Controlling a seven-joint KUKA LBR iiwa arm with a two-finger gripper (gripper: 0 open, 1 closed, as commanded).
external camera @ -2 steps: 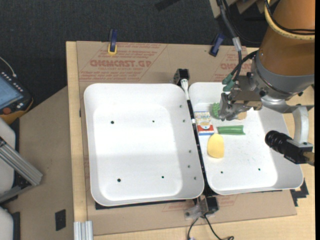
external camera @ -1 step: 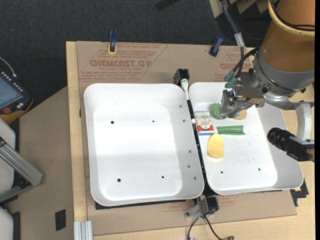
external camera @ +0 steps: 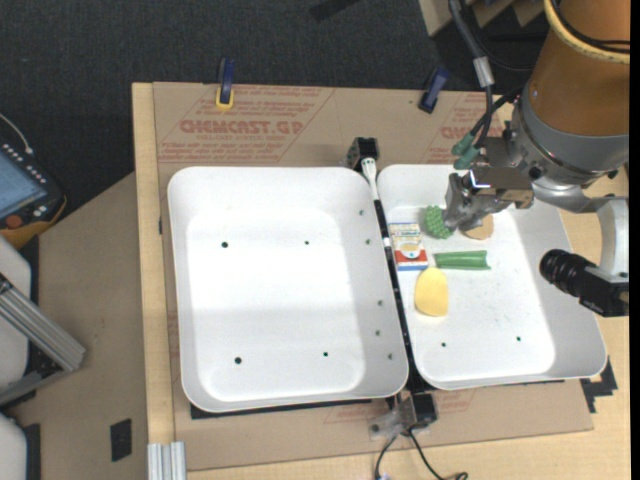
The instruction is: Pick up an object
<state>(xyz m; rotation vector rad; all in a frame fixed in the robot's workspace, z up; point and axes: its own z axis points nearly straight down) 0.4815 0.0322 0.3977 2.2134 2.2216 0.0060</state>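
Four objects in right bin (external camera: 560, 298) — green knobbly piece (external camera: 436, 221) just left of gripper (external camera: 462, 220); jaws' state unclear

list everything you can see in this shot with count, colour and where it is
left bin: 1, white, left half of the bench
right bin: 1, white, right half of the bench, beside the left bin
yellow object: 1, yellow, rounded, right bin near its left wall
green stick: 1, green, long, right bin, just above the yellow object
small box: 1, white with red and blue, right bin by its left wall
green bumpy object: 1, green, right bin, next to the end effector
tan object: 1, tan, mostly hidden under the end effector
clamps: 2, blue and yellow, back edge of the board
arm: 1, grey with orange band, from the right
end effector: 1, dark grey, low over the right bin
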